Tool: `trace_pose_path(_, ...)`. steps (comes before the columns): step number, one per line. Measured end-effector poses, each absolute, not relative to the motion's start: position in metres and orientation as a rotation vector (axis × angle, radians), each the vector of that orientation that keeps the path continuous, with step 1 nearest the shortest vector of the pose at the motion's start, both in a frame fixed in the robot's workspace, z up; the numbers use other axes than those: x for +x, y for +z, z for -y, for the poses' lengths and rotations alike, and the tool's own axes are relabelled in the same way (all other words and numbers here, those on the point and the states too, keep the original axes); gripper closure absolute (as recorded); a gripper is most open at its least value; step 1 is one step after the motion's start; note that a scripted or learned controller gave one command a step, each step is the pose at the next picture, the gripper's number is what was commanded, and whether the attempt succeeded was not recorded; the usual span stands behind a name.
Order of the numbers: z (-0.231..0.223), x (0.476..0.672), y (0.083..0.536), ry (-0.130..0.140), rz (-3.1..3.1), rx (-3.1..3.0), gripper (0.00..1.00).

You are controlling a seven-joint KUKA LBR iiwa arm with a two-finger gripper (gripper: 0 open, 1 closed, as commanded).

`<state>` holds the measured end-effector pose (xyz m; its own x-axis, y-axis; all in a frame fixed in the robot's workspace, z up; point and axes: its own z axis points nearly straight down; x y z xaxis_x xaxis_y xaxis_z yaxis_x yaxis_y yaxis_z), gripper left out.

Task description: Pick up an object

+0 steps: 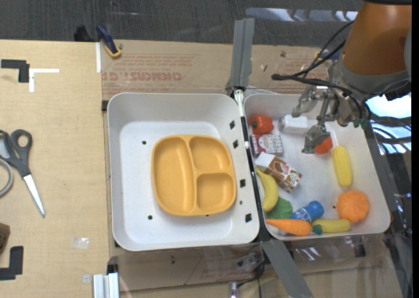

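The end effector (317,138) hangs low over the right bin (376,224), its tips touching a small red-orange toy (323,147) near the far side; I cannot tell how wide it stands. The toy looks light, hard plastic and slick, best pinched across its middle.

Clearly a robotics lab or test bench: 2 white bins (118,159) side by side on a plywood bench (52,159), cardboard sheeting (163,67) beneath, scissors (25,166) lying loose, toy food (353,205) (plastic fruit, vegetables) as test props.
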<state>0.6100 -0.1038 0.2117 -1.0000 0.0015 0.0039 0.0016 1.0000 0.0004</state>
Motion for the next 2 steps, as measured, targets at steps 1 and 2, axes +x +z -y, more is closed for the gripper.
trace_pose_path(1,0.13,0.549,0.093,0.001,3.141,0.17,0.0)
trace_pose_path(2,0.109,0.51,0.098,0.005,3.166,-0.112,0.0)
